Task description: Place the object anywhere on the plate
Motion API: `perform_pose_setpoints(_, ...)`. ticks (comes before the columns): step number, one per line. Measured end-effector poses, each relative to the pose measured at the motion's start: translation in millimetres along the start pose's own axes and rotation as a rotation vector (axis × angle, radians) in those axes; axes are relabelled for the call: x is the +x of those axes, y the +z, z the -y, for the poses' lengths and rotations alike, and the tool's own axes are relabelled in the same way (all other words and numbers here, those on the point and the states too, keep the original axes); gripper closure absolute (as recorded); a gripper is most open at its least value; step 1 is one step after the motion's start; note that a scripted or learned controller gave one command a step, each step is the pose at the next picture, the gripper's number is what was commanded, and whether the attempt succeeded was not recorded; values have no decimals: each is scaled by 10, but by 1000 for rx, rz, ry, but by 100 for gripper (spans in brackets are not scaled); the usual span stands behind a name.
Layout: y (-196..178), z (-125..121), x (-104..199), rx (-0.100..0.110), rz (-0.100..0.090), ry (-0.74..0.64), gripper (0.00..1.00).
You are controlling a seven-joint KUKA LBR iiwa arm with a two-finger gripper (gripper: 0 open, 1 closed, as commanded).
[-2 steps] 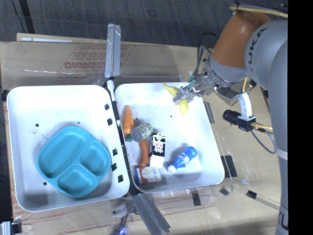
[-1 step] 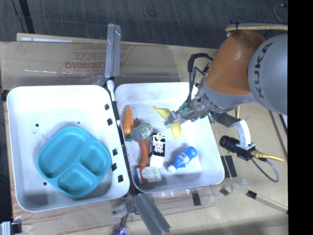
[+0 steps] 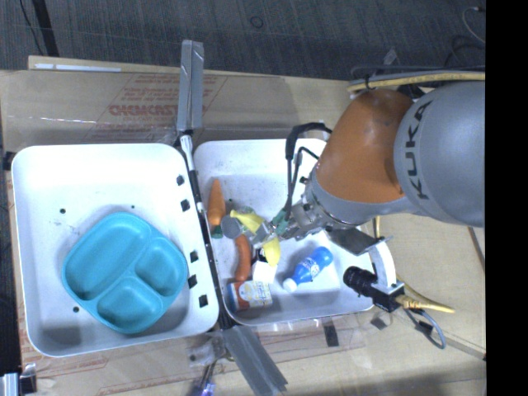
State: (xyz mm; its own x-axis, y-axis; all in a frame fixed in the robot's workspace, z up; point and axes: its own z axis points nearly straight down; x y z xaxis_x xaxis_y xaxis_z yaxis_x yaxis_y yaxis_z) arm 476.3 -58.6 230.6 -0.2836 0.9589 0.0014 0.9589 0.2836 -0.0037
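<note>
Left bin (image 3: 49, 221): shallow, white, smooth; holds a blue plastic plate (image 3: 124, 272) with three compartments and open floor all around it.
Right bin (image 3: 256, 159): white, crowded along its left wall with an orange carrot (image 3: 215, 203), a yellow item (image 3: 247, 220), a sausage-like orange piece (image 3: 243, 256) and a small labelled carton (image 3: 256, 294), print unreadable.
Bottle (image 3: 308, 269): small, blue label, white cap, lying right of the pile.
Gripper (image 3: 279, 223): low over the pile beside the yellow item; cannot tell its finger state.
Arm (image 3: 412, 155): grey, lettered KUKA, with orange band.

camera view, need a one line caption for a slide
KUKA arm lowers its tool among cluttered items in the right bin, while the blue divided plate waits in the left bin.
</note>
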Motion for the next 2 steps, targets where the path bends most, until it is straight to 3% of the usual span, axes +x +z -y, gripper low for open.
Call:
perform_pose_setpoints(1, 405, -226, 775, 2, 0, 24, 100)
perform_pose_setpoints(2, 404, -225, 768, 1, 1, 26, 0)
